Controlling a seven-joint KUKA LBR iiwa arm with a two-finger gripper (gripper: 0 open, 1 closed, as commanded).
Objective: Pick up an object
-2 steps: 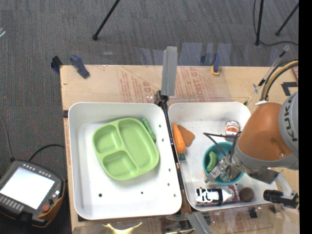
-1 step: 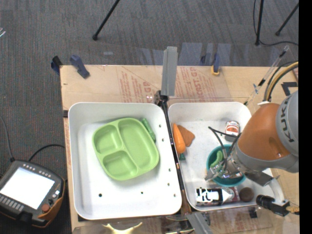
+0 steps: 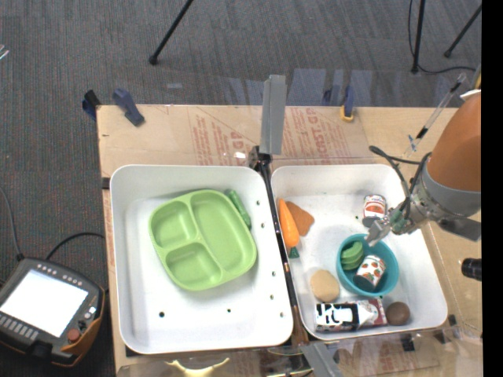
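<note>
In the right bin (image 3: 416,210) on the worktop (image 3: 189,136), the hand (image 3: 383,231) hovered at the upper rim of a teal bowl (image 3: 351,276) holding a small can (image 3: 370,271) and green pieces (image 3: 353,253), just below it; whether it was apart or together I cannot tell.

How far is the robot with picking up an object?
Nothing looks lifted yet. The pincer hangs above the teal bowl in the right bin, beside the small can; no object shows between its fingers. The grasp and the lift remain.
</note>
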